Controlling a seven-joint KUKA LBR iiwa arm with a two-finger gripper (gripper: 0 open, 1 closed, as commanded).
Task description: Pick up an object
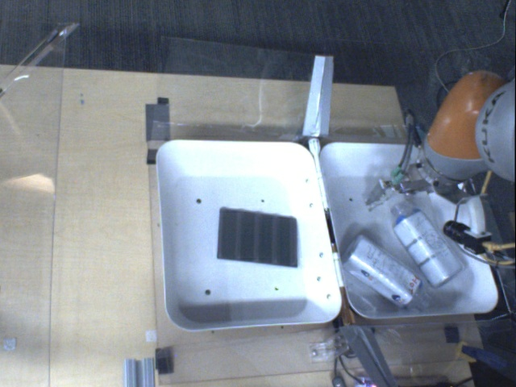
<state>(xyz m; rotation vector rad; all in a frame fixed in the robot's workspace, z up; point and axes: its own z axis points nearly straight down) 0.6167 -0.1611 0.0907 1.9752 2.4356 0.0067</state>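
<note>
- Pincer (393,185) sits low in the right bin (355,168), near its back; fingers look spread, nothing between them.
- Two silver cans lie there: upper can (427,248) just below the pincer, lower can (381,271) beside it.
- Left bin (181,216) holds a dark ribbed pad (258,237).
- Best bet: centre over the upper can, straddle its width, then close.
</note>
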